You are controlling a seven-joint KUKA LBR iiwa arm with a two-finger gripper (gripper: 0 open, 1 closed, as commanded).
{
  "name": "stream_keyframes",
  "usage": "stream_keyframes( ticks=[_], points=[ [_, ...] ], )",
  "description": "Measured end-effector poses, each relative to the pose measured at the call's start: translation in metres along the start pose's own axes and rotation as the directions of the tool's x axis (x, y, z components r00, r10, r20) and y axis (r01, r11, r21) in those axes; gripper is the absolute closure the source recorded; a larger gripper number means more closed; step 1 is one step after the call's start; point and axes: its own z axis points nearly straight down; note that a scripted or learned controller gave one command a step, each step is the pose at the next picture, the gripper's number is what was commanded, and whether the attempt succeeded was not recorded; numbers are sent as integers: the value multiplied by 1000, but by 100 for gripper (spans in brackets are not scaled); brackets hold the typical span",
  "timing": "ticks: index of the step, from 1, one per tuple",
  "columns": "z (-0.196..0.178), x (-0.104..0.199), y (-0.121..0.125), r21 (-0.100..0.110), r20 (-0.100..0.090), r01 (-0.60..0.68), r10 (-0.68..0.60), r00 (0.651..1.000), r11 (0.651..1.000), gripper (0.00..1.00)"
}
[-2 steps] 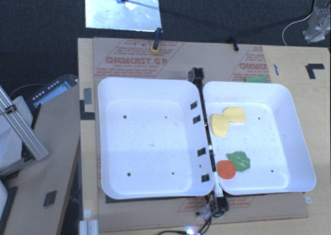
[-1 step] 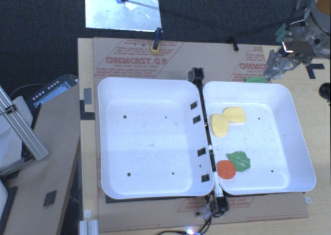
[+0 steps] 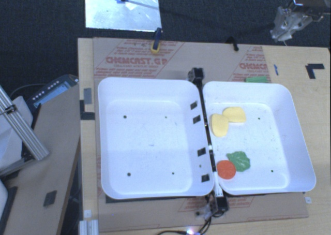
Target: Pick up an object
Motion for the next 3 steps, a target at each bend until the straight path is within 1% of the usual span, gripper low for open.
stream_keyframes(
  ticks=[1,2,3],
  points=[
    [-31,22,-37,6,-3,0,0,1000,1000,100],
    [87,60,-129,25,-3,2,-1,1000,1000,100],
    [53,95,-124,6,-3,1,-1,1000,1000,100]
  ],
)
